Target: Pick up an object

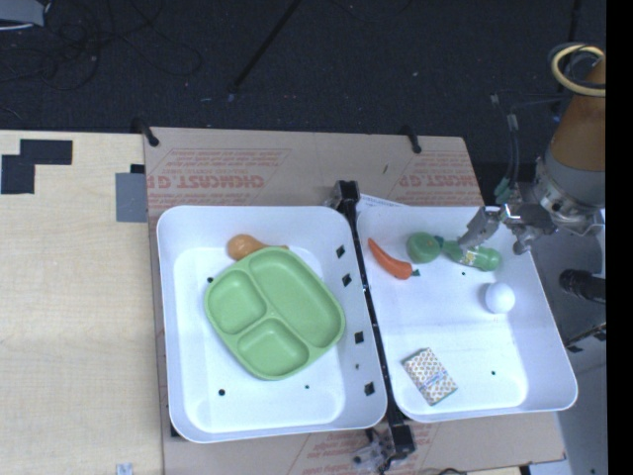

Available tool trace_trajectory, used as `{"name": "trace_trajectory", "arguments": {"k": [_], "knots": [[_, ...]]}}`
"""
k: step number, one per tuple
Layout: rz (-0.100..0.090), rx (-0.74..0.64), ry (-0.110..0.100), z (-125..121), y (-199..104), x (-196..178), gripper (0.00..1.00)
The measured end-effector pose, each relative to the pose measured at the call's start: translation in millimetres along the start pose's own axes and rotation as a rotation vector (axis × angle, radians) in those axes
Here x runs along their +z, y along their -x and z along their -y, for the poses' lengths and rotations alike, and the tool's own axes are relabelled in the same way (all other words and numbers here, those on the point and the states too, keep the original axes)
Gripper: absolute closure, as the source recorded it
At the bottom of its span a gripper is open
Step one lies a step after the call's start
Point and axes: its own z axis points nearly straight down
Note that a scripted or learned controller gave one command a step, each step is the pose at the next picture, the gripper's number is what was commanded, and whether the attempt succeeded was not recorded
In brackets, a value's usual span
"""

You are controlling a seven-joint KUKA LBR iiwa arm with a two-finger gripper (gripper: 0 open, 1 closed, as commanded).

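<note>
Several loose things lay in the right bin [554,389], any of them open to picking: a green bottle-like toy [450,249] near the far side, an orange carrot [390,260] just left of it, a white ball [498,298] nearer and to the right, and a small patterned box [429,375] close to the near edge. The gripper [499,228] hung over the bin's far right corner, just above the right end of the green toy; its two fingers stood spread apart with nothing between them, one finger [482,228] slanting down toward the toy, though whether it touched the toy could not be told. The arm [576,137] came in from the right, its orange band above the grey wrist. In the left bin [178,364] a green divided tray [275,313] lay flat, with three compartments, and an orange object [244,246] peeked out from behind its far left edge, touching it or partly under it. Both bins sat side by side on brown cardboard [297,166], with a pale wooden bench surface [69,315] to the left.
</note>
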Motion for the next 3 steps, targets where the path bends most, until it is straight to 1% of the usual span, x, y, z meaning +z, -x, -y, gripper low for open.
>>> {"name": "trace_trajectory", "arguments": {"k": [1, 2, 3], "knots": [[0.003, -0.002, 0.013, -2, 0, -7, 0.0], [0.001, -0.001, 0.006, -1, -3, 46, 0.0], [0.001, -0.001, 0.006, 1, -3, 111, 0.0]]}}
